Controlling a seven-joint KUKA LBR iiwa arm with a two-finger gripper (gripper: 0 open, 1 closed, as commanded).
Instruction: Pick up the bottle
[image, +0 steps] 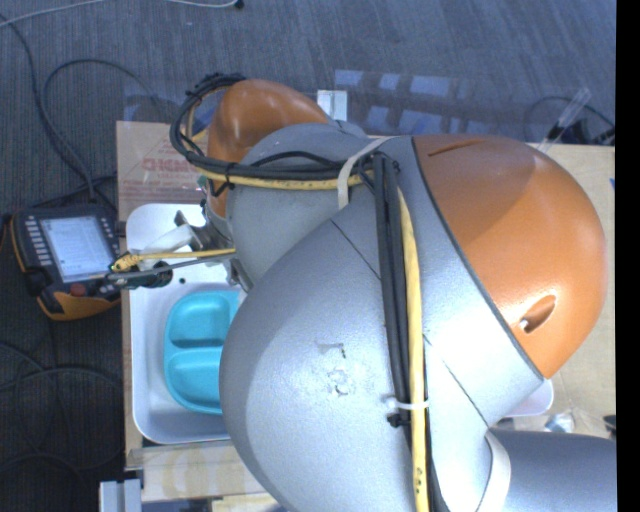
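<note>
The grey arm, with its orange band (520, 240), covers most of both bins. Its wrist reaches down into the far end of the left white bin (145, 400). Dark parts of the gripper (193, 230) stick out from under the wrist there, next to a pale white shape (160, 235) that I cannot tell apart from the bin's corner. The arm hides everything beneath it, so I cannot make out a bottle.
A light blue two-compartment dish (198, 350) lies in the left bin. A slim yellow and black item (160, 262) lies across the bin's far part. A teach pendant (65, 250) and cables sit on the floor to the left. Brown cardboard (150, 160) lies beyond the bin.
</note>
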